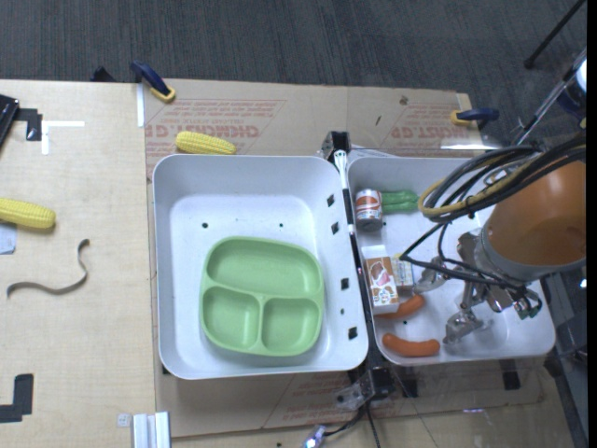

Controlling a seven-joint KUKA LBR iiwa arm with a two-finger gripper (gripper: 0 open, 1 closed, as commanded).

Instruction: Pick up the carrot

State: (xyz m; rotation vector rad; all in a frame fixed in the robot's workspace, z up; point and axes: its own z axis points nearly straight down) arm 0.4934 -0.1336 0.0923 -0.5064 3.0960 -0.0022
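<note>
Two orange elongated pieces lie in the right bin [522, 343]. One [411, 346] rests along the front wall. The other [409, 306] lies just behind it, partly against a small printed box [381, 281]. Either could be the carrot; I cannot tell which. My gripper [463, 325] hangs low over the front of the right bin, just right of both pieces and apart from them. The orange-banded wrist [546, 217] and its cables cover the bin's right half.
A small can [369, 206] and a green vegetable [401, 200] sit at the back of the right bin. The left bin [177, 278] holds a green divided plate [263, 297]. Two corn cobs [203, 143] [26, 214] lie outside the bins.
</note>
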